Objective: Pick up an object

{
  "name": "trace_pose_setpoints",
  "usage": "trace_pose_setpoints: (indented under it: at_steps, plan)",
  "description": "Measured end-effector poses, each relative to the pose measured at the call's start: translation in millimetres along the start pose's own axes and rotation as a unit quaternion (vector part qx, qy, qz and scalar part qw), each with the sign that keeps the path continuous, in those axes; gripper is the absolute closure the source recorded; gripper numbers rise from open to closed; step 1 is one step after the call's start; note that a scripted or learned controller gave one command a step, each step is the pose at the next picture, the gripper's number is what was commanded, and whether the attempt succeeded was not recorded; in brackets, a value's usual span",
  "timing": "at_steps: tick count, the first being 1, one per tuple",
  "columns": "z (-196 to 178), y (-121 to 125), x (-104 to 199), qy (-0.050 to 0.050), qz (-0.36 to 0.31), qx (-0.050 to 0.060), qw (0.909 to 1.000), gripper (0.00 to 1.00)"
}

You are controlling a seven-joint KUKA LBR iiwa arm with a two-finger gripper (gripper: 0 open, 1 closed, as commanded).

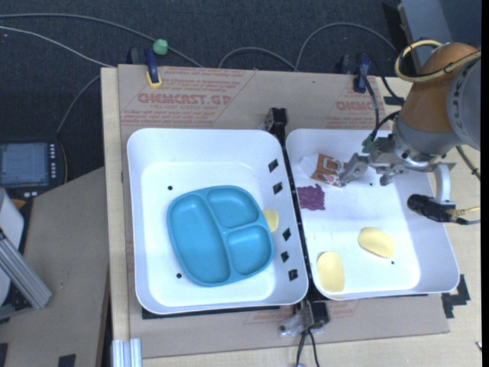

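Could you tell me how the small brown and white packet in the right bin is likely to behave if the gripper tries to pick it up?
The packet looks thin and crinkled, so it is probably light and floppy, and may fold instead of lifting cleanly. It lies flat on the right bin floor, so fingers might slide over it or push it along. The gripper sits just beside it; a nudge could shift it.

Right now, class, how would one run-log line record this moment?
arm: over right bin | gripper: beside brown packet, nothing visibly held | purple item: untouched | blue tray: left bin
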State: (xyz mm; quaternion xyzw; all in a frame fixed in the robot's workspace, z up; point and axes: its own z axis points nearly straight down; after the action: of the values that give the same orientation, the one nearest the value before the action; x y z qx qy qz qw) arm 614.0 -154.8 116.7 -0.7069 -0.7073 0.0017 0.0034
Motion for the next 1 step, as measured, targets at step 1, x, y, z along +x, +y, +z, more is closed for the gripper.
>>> trace_pose_setpoints:
  at_steps: [1]
  plan:
    - [-15.6, 1.9, -0.1, 0.0, 0.0, -0.004, 1.0, 1.0]
